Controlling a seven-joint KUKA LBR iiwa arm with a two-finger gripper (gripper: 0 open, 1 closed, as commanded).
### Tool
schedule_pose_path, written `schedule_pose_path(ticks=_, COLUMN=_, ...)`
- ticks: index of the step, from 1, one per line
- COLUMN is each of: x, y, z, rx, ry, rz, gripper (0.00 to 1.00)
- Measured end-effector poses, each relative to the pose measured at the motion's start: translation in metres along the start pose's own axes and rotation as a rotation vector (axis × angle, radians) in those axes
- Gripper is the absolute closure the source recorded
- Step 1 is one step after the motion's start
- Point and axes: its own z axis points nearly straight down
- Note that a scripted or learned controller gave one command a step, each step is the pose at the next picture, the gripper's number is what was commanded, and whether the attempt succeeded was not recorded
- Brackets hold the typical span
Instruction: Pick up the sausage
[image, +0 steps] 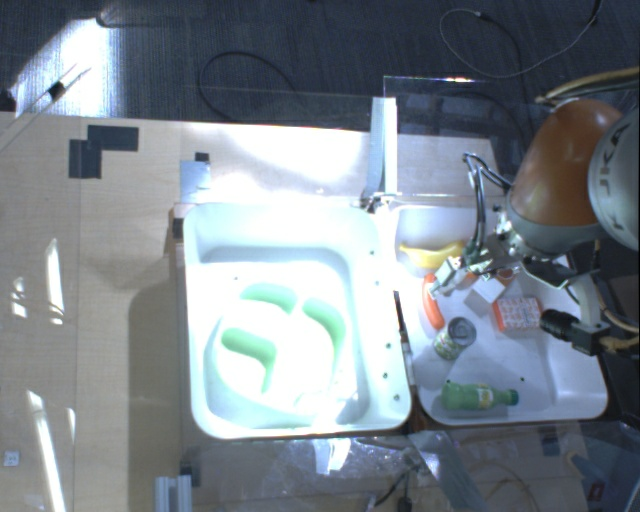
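We can read no brand or lettering anywhere: the small red-and-white packet in the right bin carries a fine print pattern, but it is too small to make out, and the green bottle lying on its side near that bin's front edge shows a label we cannot read. Between them a metal can stands with its shiny top facing up.

The sausage, an orange-red stick, lies at the left side of the right bin, just beside the can and just below a yellow banana-like item that is washed out by glare. Strong light also bleaches the left bin, where we see a white divided plate with green sections.

The arm enters from the right, its orange band bulking over the bin's far corner and hiding part of it. The gripper points down and left, hanging just above and to the right of the sausage; whether it is open or closed we cannot tell, as the tips blur into clutter.
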Motion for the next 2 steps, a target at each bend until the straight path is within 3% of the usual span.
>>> schedule_pose_path(ticks=1, x=0.001, y=0.007, z=0.000, rx=-0.001, ry=0.000, rz=-0.131, gripper=0.00)
schedule_pose_path(ticks=2, x=-0.023, y=0.013, z=0.093, rx=0.000, ry=0.000, rz=-0.085, gripper=0.00)
